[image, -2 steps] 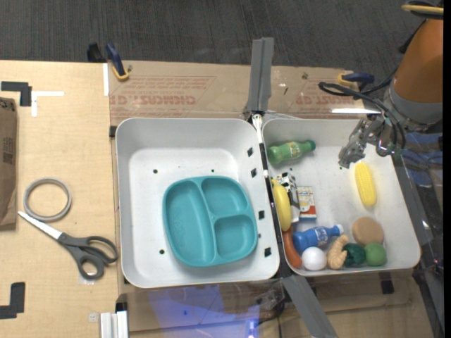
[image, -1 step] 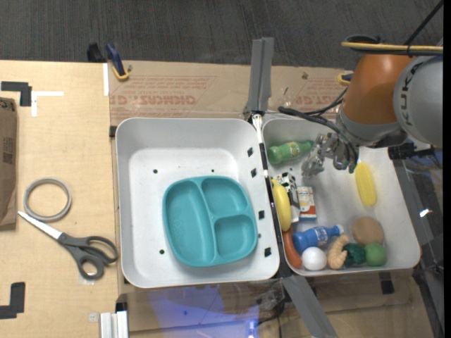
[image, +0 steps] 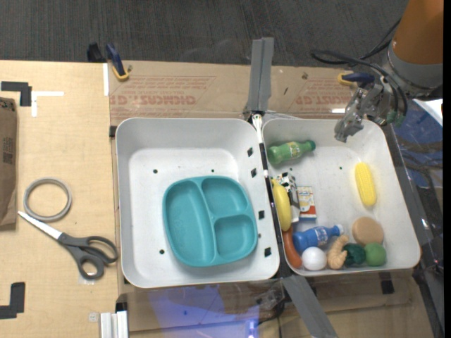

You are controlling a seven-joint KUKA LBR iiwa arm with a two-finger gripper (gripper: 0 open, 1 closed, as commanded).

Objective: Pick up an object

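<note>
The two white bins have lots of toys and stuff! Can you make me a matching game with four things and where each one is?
Things:
1. teal plate
2. green bottle
3. corn cob
4. scissors

Places:
A. on the bench, left of both bins
B. left bin
C. right bin, far end, by the divider
D. right bin, near its right wall

Pairs: 1-B, 2-C, 3-D, 4-A

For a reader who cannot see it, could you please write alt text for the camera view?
A grey robot arm's gripper hovers over the far edge of the right bin, which holds toy food: a green bottle, corn, a banana and a blue bottle. The left bin holds a teal divided plate. Scissors and a tape roll lie on the bench.
</note>
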